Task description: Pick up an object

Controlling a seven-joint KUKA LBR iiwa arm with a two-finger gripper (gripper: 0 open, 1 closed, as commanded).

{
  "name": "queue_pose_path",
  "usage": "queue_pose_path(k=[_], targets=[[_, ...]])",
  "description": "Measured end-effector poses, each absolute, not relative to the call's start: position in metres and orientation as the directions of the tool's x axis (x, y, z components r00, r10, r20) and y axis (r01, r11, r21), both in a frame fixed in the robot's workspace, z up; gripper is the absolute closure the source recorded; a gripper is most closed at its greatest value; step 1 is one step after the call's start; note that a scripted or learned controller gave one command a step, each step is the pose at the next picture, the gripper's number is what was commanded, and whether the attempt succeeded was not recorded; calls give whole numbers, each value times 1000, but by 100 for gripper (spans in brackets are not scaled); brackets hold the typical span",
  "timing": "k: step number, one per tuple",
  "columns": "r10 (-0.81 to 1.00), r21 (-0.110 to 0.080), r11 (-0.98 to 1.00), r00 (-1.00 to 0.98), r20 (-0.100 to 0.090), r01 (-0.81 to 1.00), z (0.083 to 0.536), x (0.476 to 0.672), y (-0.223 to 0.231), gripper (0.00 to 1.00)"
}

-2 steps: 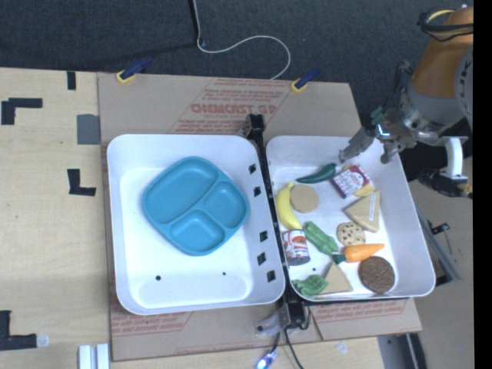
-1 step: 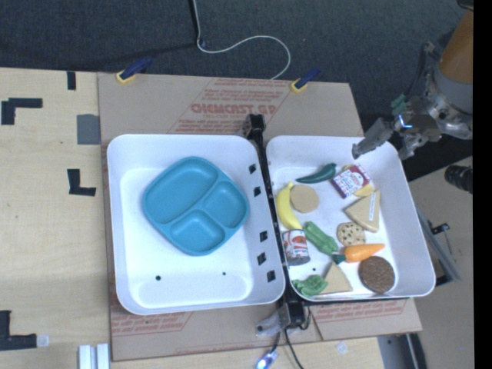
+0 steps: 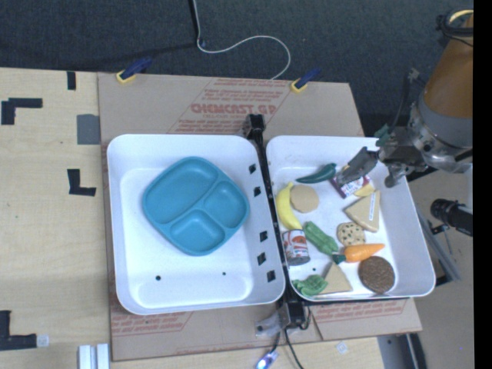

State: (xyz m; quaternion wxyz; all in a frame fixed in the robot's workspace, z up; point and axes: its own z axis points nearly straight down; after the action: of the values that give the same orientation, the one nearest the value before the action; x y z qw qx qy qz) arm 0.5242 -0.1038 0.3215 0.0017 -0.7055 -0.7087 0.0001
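Note:
The right bin [image 3: 415, 229] holds several toy foods: a banana [image 3: 286, 206], a tan round biscuit [image 3: 304, 199], a dark green pepper [image 3: 317, 174], a purple packet [image 3: 345, 185], a cheese wedge [image 3: 364, 212], a chip cookie [image 3: 350, 233], a carrot [image 3: 363, 252], a brown round cookie [image 3: 377, 274], a green pickle [image 3: 321, 238] and a small can [image 3: 297, 247]. My gripper [image 3: 375, 167] hangs over the bin's upper right corner, just above the purple packet. It is open, its two dark fingers apart with nothing between them.
The left bin [image 3: 127, 167] holds a blue divided plate [image 3: 196, 204]. A sandwich triangle [image 3: 337, 280] and a green leaf [image 3: 309, 286] lie at the right bin's near edge. A black clip strip [image 3: 265, 206] runs between the bins. The arm's orange band [image 3: 453, 79] rises at the right.

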Motion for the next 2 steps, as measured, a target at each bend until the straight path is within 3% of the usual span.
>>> queue_pose_path(k=[1, 2], targets=[[1000, -1, 4, -4, 2, 1000, 344, 482, -76, 0], [1000, -3, 3, -3, 0, 1000, 352, 484, -77, 100]])
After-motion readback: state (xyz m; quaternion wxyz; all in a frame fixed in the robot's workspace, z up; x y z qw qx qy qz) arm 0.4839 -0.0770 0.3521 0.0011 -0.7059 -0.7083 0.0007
